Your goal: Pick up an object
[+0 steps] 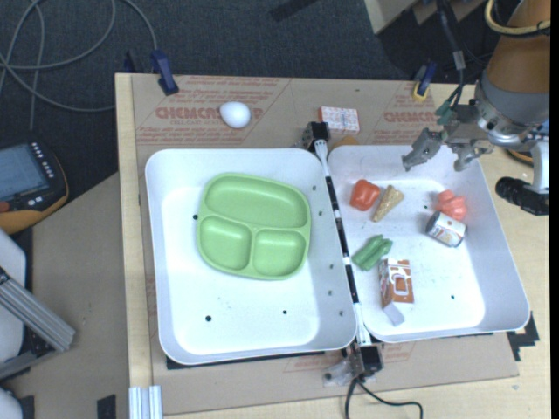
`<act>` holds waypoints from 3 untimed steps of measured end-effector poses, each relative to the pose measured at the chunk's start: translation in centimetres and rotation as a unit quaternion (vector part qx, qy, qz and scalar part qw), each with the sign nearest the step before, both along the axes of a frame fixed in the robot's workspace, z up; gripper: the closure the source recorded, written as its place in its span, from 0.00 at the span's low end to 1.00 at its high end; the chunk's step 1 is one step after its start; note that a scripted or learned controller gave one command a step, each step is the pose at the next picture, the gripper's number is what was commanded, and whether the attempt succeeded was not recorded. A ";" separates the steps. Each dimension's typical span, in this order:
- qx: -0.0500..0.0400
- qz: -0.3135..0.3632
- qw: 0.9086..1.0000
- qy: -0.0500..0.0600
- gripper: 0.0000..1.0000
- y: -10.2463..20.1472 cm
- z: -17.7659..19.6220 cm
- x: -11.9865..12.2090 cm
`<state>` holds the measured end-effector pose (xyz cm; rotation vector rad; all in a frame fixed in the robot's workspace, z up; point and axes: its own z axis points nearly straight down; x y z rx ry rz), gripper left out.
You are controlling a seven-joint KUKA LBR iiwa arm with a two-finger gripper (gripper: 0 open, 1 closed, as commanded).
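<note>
Several small things are lying loose in the right bin [498,260] as candidates for picking: an orange-red pepper-like piece [364,194] with a tan cone-shaped piece [389,201] touching its right side, a green pod-shaped toy [371,251] near the bin's left wall, a brown and white carton [396,285] lying flat below it, a salmon-coloured lump [452,203] and a small silver and red can [445,230] on its side just beneath that lump. The arm is reaching in from the upper right, and its gripper [444,149] is hovering over the bin's far edge with its fingers spread apart and nothing between them. The left bin [175,304] is holding a light green divided plate [255,225]. On the cardboard behind the bins, a white egg-shaped ball [234,113] and a small patterned block [340,119] are sitting.
</note>
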<state>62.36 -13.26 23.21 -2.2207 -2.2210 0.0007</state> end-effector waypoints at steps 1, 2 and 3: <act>-0.001 -0.001 1.000 -0.001 0.00 -7.0 -3.9 2.7; 0.000 0.000 1.000 0.000 0.00 -8.5 -5.3 2.5; 0.003 0.001 1.000 0.002 0.00 -8.1 -14.9 1.0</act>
